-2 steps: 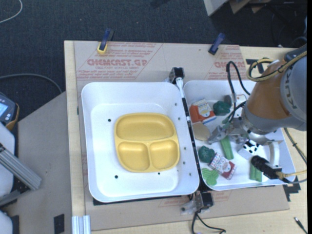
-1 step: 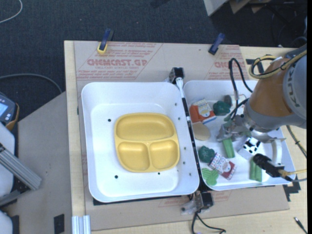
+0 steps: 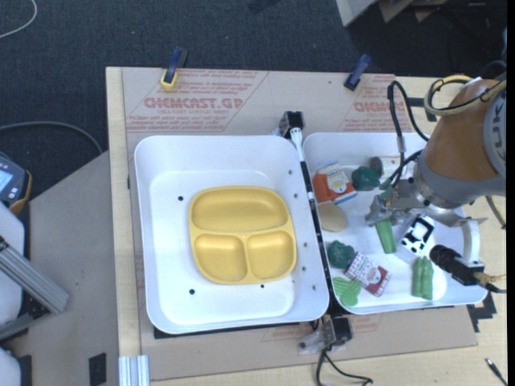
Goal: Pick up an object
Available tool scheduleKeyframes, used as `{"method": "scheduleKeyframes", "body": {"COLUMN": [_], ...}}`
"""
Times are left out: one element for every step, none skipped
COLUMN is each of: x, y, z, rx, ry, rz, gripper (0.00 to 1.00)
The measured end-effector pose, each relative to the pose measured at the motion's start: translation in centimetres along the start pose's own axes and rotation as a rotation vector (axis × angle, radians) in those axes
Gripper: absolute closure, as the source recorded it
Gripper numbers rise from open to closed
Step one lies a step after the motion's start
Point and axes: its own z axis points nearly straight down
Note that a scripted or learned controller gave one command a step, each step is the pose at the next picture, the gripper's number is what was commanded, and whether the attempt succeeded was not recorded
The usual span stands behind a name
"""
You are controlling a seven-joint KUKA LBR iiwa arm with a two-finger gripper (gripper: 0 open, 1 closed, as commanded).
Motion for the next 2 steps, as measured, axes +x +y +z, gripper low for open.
{"method": "scheduleKeyframes", "body": {"x": [0.2, 0.2], "y": [0.8, 0.9], "z": [-6.2, -8.6], "rx": [-0.003, -0.001], "ry": [0.000, 0.000], "rz": [-0.001, 0.000], "gripper": [1.00, 1.00]}}
